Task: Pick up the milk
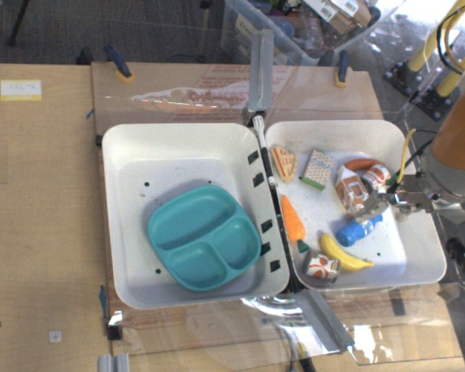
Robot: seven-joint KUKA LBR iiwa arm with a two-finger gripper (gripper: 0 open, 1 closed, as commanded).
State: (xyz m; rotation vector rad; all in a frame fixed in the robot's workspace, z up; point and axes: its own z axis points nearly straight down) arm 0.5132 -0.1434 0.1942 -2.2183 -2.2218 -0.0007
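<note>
The milk (352,192), a white carton with red-brown print, lies in the right bin (418,263) near its middle right. A similar red and white carton (377,176) lies just beyond it. My gripper (381,206) reaches in over the bin's right wall and sits low, right beside the milk's lower right corner and just above a blue bottle (356,230). Nothing shows between its tips.
The right bin also holds a bread slice (283,163), a green box (318,169), a carrot (293,219), a banana (343,253) and a small red-white can (322,267). A teal divided plate (204,237) lies in the left bin (124,208).
</note>
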